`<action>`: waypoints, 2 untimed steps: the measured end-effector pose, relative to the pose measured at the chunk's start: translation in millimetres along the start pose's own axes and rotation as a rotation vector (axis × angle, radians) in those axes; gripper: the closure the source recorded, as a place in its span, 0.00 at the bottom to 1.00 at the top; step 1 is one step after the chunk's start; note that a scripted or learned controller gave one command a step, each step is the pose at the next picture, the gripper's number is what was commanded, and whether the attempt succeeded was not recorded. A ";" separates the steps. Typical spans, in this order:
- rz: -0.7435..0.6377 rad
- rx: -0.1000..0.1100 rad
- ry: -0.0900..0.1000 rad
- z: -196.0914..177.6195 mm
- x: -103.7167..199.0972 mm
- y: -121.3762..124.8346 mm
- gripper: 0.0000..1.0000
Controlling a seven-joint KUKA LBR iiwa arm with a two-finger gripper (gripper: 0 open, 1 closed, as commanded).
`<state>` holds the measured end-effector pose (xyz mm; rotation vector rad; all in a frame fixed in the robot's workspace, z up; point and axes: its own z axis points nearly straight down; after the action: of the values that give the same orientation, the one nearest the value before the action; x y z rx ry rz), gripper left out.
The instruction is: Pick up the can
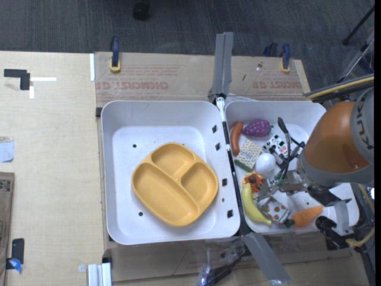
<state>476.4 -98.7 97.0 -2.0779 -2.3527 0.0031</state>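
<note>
In the right bin [309,109], my gripper [275,186] reaches down from the grey arm with its orange band [336,142] into a crowded pile of toys. Just below it lies a small object with a printed label, which looks like the can [275,209], on its side between a banana [253,204] and a carrot [306,215]. The gripper hangs over the pile close to a white ball-like item [265,164]. The wrist hides what sits directly under it.
The right bin also holds a red sausage [236,137], purple grapes [257,127], a checkered pack [250,151] and a black-and-white spotted item [277,143]. The left bin [119,177] holds a yellow divided plate [174,183].
</note>
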 end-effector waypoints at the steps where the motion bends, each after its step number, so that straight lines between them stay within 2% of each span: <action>1: -0.317 -0.003 -0.001 -94.2 12.7 3.0 0.00; 2: -0.657 -0.002 -0.001 5.9 -15.3 -1.1 0.00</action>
<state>477.2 -114.0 91.2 -1.2079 -2.8992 -0.0001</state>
